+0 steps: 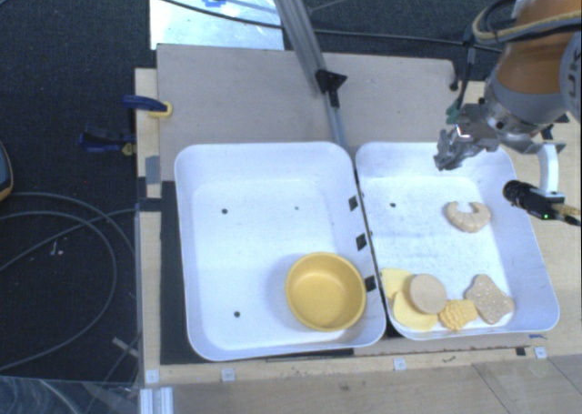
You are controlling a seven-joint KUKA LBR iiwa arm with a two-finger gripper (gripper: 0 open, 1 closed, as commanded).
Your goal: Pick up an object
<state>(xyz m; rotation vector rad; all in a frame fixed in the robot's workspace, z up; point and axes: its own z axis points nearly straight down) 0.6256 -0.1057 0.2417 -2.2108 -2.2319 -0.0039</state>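
My gripper (448,156) hangs over the far edge of the right bin (414,186), above and to the left of a pale croissant-shaped piece (467,216). Near that bin's front edge lie a round tan biscuit (426,293) on a yellow disc (405,303), a ridged yellow waffle piece (457,314) and a beige toast-shaped piece (491,299). A yellow bowl (326,289) sits upright in the front right part of the left bin (227,221). Nothing shows between the gripper's tips.
A grey metal pole (305,30) slants from the top of the view down to the gap between the bins. A blue and yellow clamp (145,106) grips the bench's left edge. Cables lie on the dark floor at left.
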